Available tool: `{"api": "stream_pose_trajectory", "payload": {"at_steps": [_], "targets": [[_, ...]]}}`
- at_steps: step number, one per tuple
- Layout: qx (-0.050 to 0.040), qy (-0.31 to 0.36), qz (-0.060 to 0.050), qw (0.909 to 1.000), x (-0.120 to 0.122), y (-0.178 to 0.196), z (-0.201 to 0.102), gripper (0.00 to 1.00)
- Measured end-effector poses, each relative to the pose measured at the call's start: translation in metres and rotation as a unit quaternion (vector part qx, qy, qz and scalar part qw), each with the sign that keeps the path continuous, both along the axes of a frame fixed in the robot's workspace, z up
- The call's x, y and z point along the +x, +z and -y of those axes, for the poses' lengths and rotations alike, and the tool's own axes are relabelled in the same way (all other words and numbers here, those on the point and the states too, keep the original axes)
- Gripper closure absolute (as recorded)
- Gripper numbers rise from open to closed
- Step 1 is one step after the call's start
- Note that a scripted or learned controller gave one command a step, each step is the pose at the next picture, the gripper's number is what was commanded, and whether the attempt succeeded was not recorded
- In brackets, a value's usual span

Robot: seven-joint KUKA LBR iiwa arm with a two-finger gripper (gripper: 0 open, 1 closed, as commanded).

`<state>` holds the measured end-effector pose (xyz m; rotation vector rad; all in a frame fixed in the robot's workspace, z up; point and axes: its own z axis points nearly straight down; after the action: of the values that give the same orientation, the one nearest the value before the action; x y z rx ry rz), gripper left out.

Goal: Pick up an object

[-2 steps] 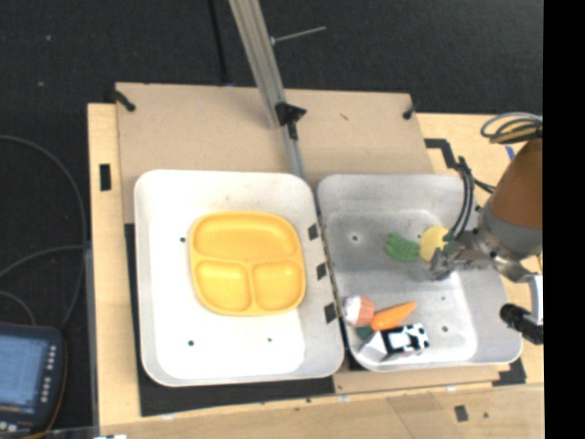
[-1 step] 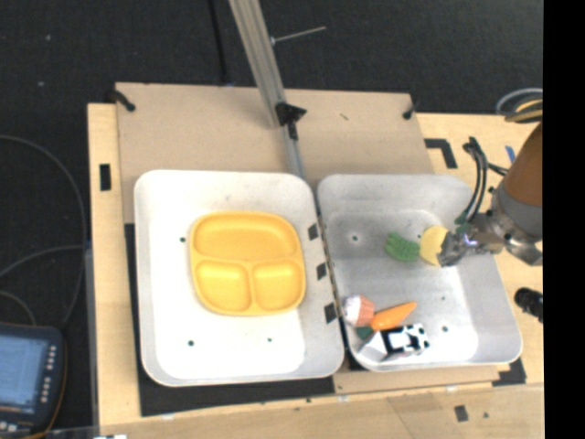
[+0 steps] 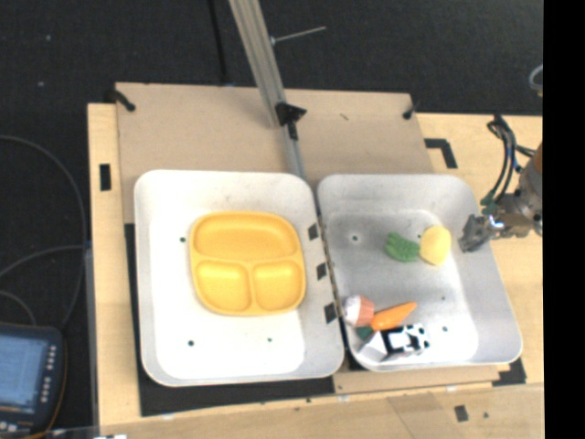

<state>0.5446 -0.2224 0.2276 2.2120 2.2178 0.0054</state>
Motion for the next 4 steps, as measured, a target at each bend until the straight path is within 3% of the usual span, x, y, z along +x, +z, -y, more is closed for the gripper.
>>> {"api": "stream_pose_trajectory", "payload": {"at_steps": [1,2,3,4], "targets": [[0.0013,0.001,-0.003,1.0,0.001,0.003,0.001,1.0],[0.0024,0.002,-0.003,1.0,0.011,0.006,-0.047,1.0],[0.0023,0.002,-0.004,1.0,0.006,0.002,-0.091,1.0],[0.0031,0.003,-0.004,1.0,0.011,0.005,-0.153,1.0]]}}
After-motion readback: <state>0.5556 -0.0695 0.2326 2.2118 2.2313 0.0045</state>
